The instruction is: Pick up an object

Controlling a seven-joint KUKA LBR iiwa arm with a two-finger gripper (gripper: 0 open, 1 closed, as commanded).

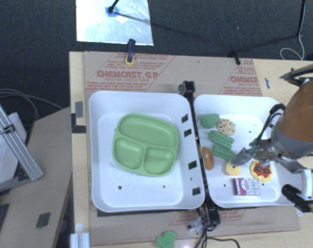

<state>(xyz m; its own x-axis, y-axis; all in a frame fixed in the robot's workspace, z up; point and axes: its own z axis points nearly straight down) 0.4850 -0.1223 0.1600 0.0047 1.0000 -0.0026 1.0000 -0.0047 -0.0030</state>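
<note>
Toy food crowds the right bin (260, 105), so the gripper (238, 160) comes in low beside a yellow piece (232, 168) and green beans (222, 144), likely targets. Whether the jaws are released or clenched I cannot tell; the arm (301, 123) cuts off the bin's far side.

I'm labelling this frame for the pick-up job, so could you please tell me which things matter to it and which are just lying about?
Part of the job:
gripper
yellow piece
green beans
cookie
pizza slice
small box
right bin

Just lying about:
green tray
left bin
green scrap
</note>
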